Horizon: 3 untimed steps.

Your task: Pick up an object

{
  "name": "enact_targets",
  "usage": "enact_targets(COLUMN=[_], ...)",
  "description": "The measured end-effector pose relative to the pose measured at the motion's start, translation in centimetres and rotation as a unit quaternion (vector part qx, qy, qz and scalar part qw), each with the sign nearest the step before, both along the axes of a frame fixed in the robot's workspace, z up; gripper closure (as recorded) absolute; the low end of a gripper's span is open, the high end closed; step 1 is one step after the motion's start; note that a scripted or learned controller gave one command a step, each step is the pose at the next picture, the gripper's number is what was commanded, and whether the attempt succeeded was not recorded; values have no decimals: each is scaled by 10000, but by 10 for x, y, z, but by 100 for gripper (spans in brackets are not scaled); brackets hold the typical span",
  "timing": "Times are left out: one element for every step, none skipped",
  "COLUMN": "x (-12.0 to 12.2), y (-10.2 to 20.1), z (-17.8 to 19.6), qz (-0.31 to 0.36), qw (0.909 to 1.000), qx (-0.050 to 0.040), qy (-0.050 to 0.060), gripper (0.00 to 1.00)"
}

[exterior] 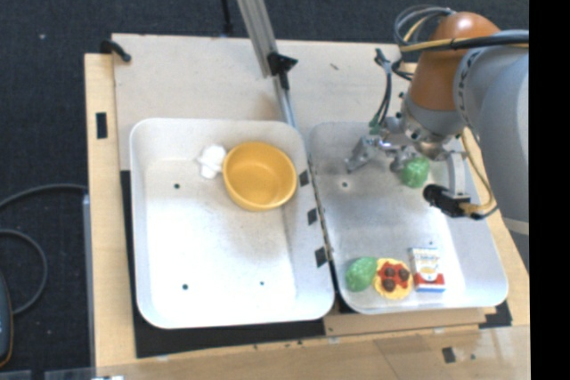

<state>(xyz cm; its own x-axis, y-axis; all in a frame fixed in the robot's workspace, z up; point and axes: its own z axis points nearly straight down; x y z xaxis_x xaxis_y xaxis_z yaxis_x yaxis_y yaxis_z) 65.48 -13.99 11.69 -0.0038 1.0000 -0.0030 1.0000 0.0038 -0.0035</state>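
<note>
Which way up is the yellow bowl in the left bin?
Upright: the yellow bowl shows its open hollow and full rim.

Grey rounded arm [499,102], orange band [445,58] above wrist, looping black cables, metallic claw [396,151]

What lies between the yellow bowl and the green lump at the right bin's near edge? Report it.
In the camera view, between the yellow bowl and the green lump lie bare left bin floor and the two bins' adjoining rims.
</note>
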Motion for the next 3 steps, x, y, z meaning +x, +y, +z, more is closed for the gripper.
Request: enact_targets(x=[0,1,10], y=[-2,-3,-2], z=[-16,-4,51], qz=[-13,-9,2], qw=[10000,10000,10000], qx=[-7,-11,12], qy=[-9,-31,-25], gripper=[0,100,100])
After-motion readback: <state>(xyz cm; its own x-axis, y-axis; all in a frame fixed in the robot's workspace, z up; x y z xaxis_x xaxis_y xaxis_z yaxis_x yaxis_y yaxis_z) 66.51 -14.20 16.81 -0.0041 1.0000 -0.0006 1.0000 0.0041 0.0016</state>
